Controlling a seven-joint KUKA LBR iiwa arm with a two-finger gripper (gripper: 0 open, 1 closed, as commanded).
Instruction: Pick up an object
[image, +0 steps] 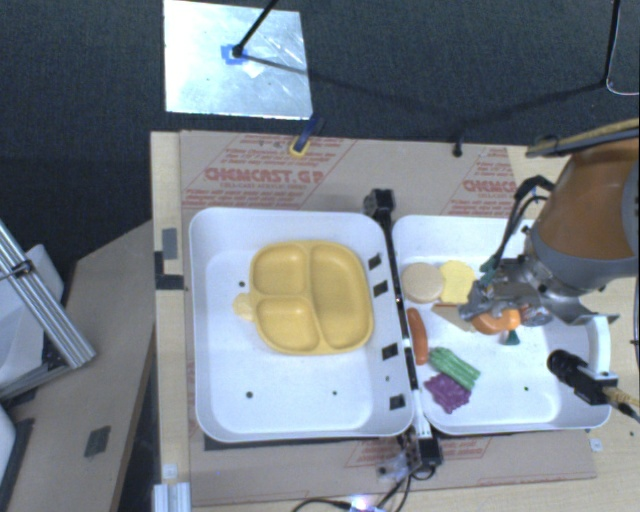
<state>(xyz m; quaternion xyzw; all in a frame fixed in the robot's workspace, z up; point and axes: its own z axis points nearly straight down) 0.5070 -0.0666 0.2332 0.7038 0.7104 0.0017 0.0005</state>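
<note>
1. Hovering low in the right bin (520, 405), the gripper (492, 308) meets an orange object (495, 322) — finger state cannot be told.
2. Best practice — centre over the object before lifting.

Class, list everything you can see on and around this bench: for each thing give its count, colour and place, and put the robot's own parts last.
Bins: two, white, side by side on the bench.
Divided tray: one, yellow, three compartments, in the left bin.
Round flat piece: one, tan, right bin, upper left.
Yellow piece: one, beside the tan one.
Sausage-like piece: one, red-orange, right bin's left edge.
Green piece: one, lower middle of the right bin.
Purple piece: one, just below the green.
Orange piece: one, under the gripper.
Foil sheet: one, silver, on the dark floor above.
Arm: one, grey with orange band, from the right.
Gripper: one, over the right bin.
</note>
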